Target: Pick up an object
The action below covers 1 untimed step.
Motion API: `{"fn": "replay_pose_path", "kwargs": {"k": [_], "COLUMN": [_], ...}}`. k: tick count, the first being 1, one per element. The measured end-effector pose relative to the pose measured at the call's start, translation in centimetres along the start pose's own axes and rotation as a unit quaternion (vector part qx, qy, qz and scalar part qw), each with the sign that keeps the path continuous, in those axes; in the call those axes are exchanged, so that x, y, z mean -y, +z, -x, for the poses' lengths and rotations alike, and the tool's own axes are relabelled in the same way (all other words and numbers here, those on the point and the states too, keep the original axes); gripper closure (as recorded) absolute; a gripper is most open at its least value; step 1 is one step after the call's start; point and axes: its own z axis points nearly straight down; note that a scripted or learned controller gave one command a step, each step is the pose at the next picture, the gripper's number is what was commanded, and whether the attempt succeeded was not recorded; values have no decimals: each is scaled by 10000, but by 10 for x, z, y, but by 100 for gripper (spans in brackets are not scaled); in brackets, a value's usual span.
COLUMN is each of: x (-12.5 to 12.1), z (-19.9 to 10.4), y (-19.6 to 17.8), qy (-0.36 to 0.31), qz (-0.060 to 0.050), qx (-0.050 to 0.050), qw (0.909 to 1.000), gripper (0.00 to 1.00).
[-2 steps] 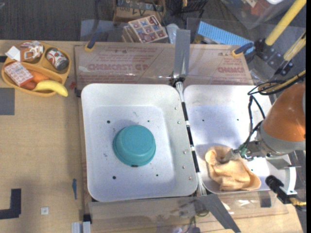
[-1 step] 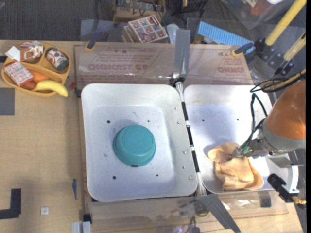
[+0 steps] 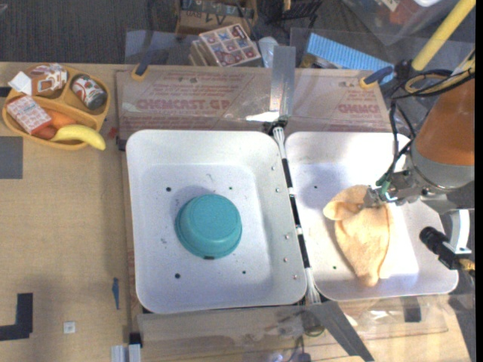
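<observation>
A crumpled yellow cloth lies in the right bin, its bulk trailing toward that bin's near wall. Its upper right edge is met by the gripper, lowered there from the right. The cloth looks bunched at that spot, likely because a raised fold gives the easiest purchase, but whether the tool is spread or pressed together cannot be told. In the left bin a teal bowl sits upside down, well apart from the arm. A tray of toy food rests on the bench at far left.
</observation>
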Motion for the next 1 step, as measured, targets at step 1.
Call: {"fn": "replay_pose_path", "kwargs": {"k": [1], "x": [-57], "z": [-26], "y": [-27], "qy": [-1287], "qz": [18], "qx": [12], "qw": [9917], "gripper": [100]}}
